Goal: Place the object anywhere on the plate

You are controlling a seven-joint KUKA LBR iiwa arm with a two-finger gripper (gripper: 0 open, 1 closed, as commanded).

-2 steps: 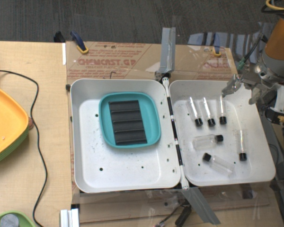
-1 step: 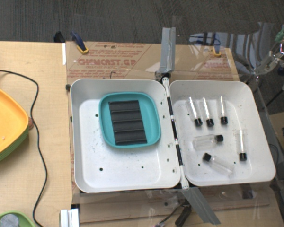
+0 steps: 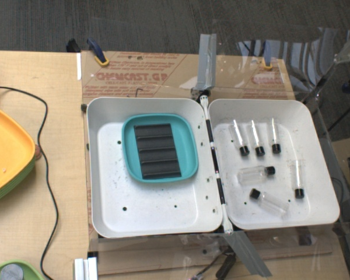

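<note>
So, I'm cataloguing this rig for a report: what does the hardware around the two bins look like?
A grey metal bracket stands behind the seam between the white left bin and right bin. A blue-and-yellow clamp grips the printed cardboard behind them.

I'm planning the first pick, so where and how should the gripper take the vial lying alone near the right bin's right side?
Grip that vial across the middle of its clear body, coming straight down from above. It lies flat with its black cap toward the near edge and stands apart from the other vials, so fingers probably fit on both long sides. Close across the narrow width, then carry it to the teal plate.
</note>
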